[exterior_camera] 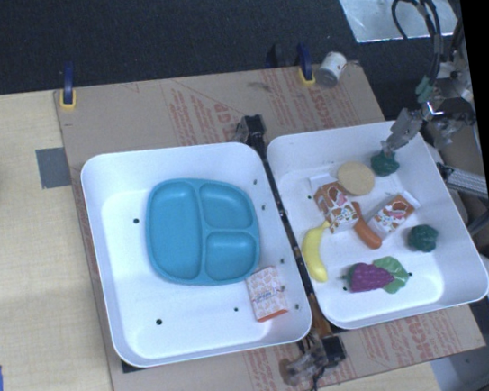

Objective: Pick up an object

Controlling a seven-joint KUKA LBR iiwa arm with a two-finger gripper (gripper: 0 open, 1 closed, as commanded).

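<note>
Gripper [394, 148] low at upper right of frame, over far right corner of right bin [475, 278].

Tips right against dark green lump [384, 163]; whether open, shut or gripping: cannot tell. Just left of lump, tan round piece [356, 178]; below, two small cartons [338, 206] [392, 213] with orange carrot [368, 234] between. Yellow banana [314, 254] at bin's left wall, purple grapes [373, 275] near front, second green piece [423, 238] at right. In left bin [130, 344], centre-left of frame: blue divided plate [202, 230], small carton [266, 293] at lower right.
</note>
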